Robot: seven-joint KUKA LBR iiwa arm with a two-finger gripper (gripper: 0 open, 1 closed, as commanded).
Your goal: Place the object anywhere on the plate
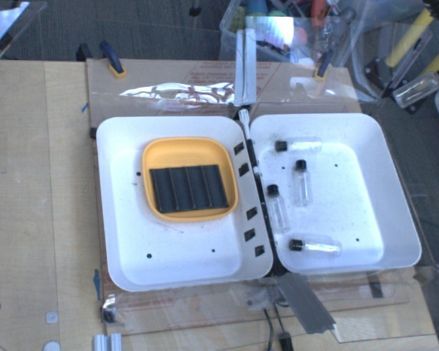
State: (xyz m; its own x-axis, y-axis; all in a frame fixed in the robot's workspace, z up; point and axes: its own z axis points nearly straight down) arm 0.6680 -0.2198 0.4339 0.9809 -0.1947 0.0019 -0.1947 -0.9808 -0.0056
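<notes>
Camera view, looking down at a slant on a wooden bench [36,196] bearing two shallow white bins side by side.

Lying in left bin [124,247], toward its upper centre: yellow plate [190,148], rounded-square, w/ a black ribbed insert [189,189] filling most of its floor.

Lying in right bin [384,203], all in its left half, apart from each other and well apart from the plate: four clear vials w/ black caps.
- Vial 1 [300,146], upper part of bin, lying across, cap pointing left.
- Vial 2 [301,183], just below it, lying lengthwise, cap toward top of frame.
- Vial 3 [276,208], nearest the bins' shared edge, cap toward top.
- Vial 4 [316,247], lower part of bin, lying across, cap pointing left.

Running down the seam btwn the bins: a row of small black clips [250,212].

Sitting at upper centre of frame, behind the bins: clear plastic tub [293,13] holding mixed coloured items, too jumbled to tell apart. Gripping the bench's back edge: blue clamps, one at upper left [113,59], one at upper right [323,65].
</notes>
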